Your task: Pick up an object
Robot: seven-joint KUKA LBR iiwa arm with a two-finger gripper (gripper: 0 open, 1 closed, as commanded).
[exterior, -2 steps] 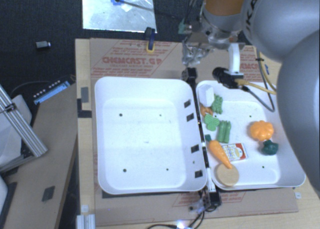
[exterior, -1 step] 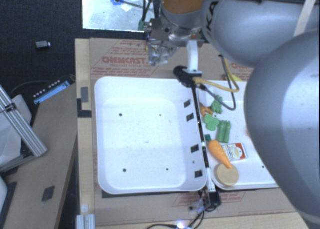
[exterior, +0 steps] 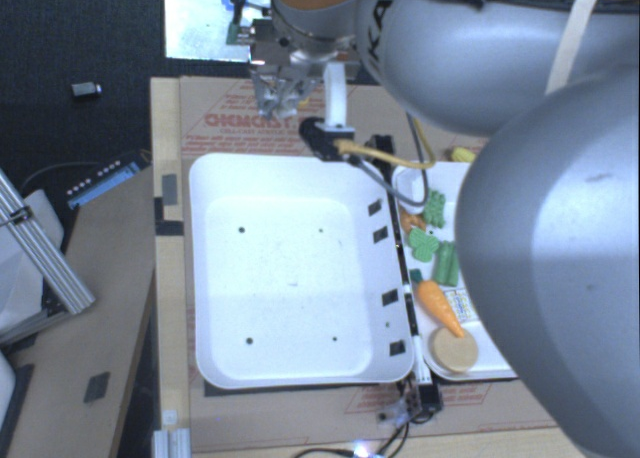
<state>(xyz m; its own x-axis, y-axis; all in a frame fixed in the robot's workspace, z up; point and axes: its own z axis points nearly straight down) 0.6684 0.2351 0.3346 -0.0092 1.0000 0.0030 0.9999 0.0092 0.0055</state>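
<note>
a: what is the camera view showing right now?

b: the arm (exterior: 480, 56) is reaching in from the right and covering much of the right side of the frame. the gripper (exterior: 283, 96) is hanging in the upper middle, above the cardboard (exterior: 215, 121) just past the far rim of the left bin (exterior: 210, 246). nothing is sitting between its fingers, as far as i can see, and they are blurring together, so i cannot tell how wide they are standing.

a: and the things to pick?

b: they are lying in the right bin (exterior: 408, 184), in the right middle of the frame: a carrot (exterior: 438, 306), a green piece (exterior: 431, 211) above it, a tan disc (exterior: 453, 350) below it, a yellow bit (exterior: 461, 155) near the top. the arm is hiding the rest of that bin.

a: so how far along is the job?

b: i'm judging it as barely begun. nothing is being held, and the reach, the closing and the lift are all waiting.

a: room to move?

b: the left bin is giving plenty of open floor. the right bin is looking tighter: the things are crowding close to the divider between the bins, so a descent there is risking a finger on that rim.
</note>
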